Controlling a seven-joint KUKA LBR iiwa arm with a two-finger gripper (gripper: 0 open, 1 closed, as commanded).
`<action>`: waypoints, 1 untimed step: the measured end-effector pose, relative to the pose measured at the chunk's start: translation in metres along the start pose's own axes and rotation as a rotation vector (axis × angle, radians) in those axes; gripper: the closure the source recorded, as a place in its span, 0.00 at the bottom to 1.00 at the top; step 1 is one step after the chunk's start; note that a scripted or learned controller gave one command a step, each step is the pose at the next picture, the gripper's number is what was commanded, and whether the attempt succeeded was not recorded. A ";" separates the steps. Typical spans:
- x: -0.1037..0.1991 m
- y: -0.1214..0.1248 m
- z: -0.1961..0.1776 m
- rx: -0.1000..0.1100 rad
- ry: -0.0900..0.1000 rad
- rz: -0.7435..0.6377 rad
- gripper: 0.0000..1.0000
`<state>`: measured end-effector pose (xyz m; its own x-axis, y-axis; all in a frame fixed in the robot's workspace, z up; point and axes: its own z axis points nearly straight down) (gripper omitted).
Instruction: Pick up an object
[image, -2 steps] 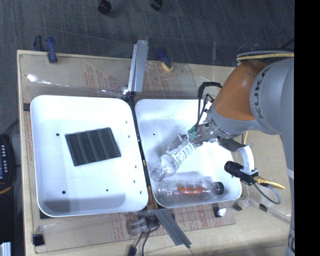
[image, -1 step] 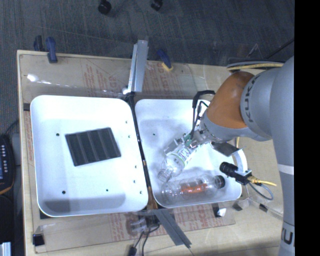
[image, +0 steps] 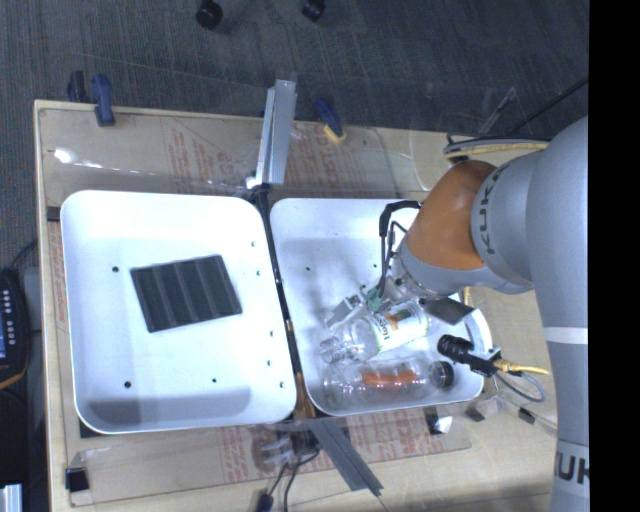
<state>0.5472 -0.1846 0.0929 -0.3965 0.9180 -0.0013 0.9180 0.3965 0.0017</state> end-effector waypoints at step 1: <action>0.001 0.001 -0.010 0.000 0.001 -0.004 1.00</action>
<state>0.5478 -0.1835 0.1029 -0.4001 0.9165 -0.0007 0.9165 0.4001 0.0012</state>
